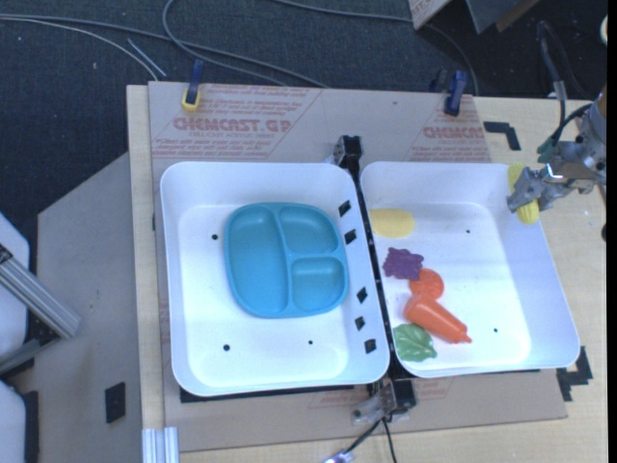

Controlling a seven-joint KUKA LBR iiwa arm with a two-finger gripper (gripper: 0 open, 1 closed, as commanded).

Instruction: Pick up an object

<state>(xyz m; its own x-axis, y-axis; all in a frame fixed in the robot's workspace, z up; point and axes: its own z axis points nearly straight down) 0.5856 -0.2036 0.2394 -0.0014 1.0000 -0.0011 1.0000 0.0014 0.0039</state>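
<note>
Toy carrot (439, 320) lies in right bin (540, 287), well apart from gripper (528, 197); grip state unclear.

End effector (528, 197) at far right, low, pointing left w/ wrist behind.

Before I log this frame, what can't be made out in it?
- Gripper, camera view: too small and blurred to read the fingers.
- Yellow object at the right bin rim: partly hidden by the gripper; held or resting, unclear.
- Arm: cut off by the right edge.
- Green toy: partly overlapped by the orange carrot.
</note>
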